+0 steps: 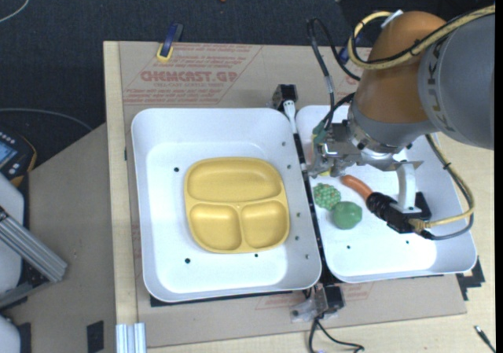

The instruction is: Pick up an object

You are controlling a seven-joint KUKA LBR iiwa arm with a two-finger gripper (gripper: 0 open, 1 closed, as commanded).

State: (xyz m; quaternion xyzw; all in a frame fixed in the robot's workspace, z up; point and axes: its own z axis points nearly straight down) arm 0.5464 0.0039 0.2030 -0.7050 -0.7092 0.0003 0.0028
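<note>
Right bin (440, 261): green ball (346, 215) just below pincer (330, 164)

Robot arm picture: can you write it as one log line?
arm: above right bin | green toys, orange piece: in right bin | yellow tray: left bin

The arm (464, 84) fills the upper right of the frame: a thick grey casing with a glossy orange band (397, 68) above the wrist. Black and yellow cables loop over the orange part, and another yellow cable trails at lower right. Below the band sits a grey metal wrist block with small fittings.
</note>
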